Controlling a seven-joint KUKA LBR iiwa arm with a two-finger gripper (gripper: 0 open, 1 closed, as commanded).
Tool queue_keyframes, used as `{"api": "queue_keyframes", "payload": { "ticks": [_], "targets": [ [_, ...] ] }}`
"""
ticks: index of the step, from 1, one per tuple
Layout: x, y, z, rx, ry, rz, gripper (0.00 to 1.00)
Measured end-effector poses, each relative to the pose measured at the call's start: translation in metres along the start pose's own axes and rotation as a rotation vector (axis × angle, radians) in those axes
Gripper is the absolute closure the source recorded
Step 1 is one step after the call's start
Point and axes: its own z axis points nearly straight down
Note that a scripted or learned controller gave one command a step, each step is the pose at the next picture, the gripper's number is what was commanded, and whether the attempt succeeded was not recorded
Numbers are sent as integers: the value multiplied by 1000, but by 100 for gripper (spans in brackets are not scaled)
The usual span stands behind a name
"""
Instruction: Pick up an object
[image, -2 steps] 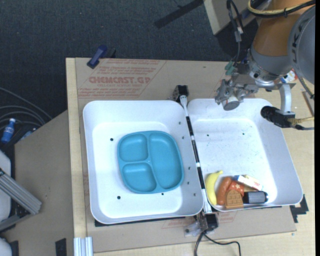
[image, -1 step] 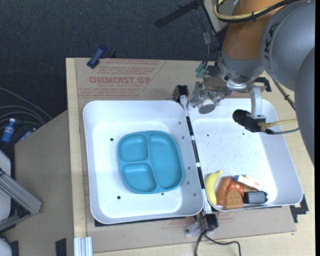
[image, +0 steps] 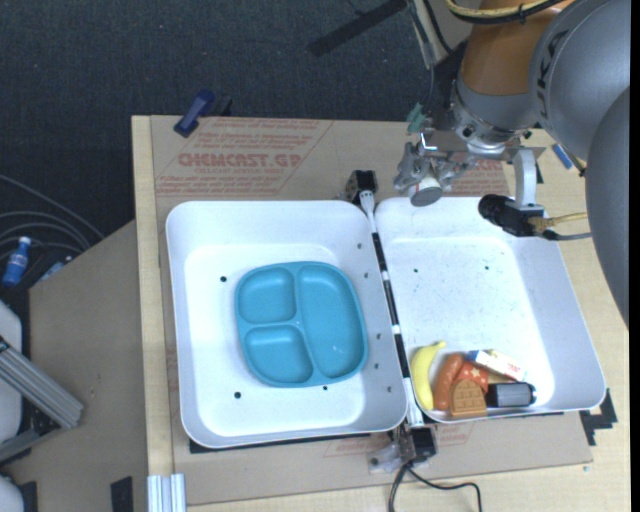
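Two shallow white bins sit side by side on a cardboard-covered bench, seen from above at a slant.

At the near corner of the right bin (image: 560, 290), close to the divider between the bins, a small cluster of objects lies bunched together. A yellow banana (image: 424, 372) curves along the cluster's left side. Touching it is an orange-brown toy food piece (image: 462, 385) that looks like bread or a pastry. Against that piece rest a white tube-like item with red marking (image: 500, 364) and a dark grey block (image: 511, 395), both pressed toward the bin's near rim. The rest of this bin's floor shows only small dark specks.

The left bin (image: 190, 300) holds one thing: a blue plate (image: 299, 322) with three compartments, lying flat near the middle of the floor, slightly toward the divider.

Farther back, over the far edge of the right bin, the gripper (image: 432, 180) hangs from the grey arm with its orange band (image: 505, 55). It is well apart from the cluster at the near corner. Whether its fingers are spread or closed cannot be told from this angle, and nothing is seen held in it.

Beyond the left bin's far edge, the cardboard (image: 240, 155) carries red printed lettering, and a small blue object (image: 194, 113) lies at its far left corner. Cables (image: 40, 215) run across the dark floor to the left.
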Motion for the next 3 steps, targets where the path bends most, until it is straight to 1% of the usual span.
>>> {"api": "queue_keyframes", "payload": {
  "ticks": [1,3],
  "targets": [
    [25,2,-8,-1,0,-2,100],
    [18,2,-15,-1,0,-1,100]
  ]
}}
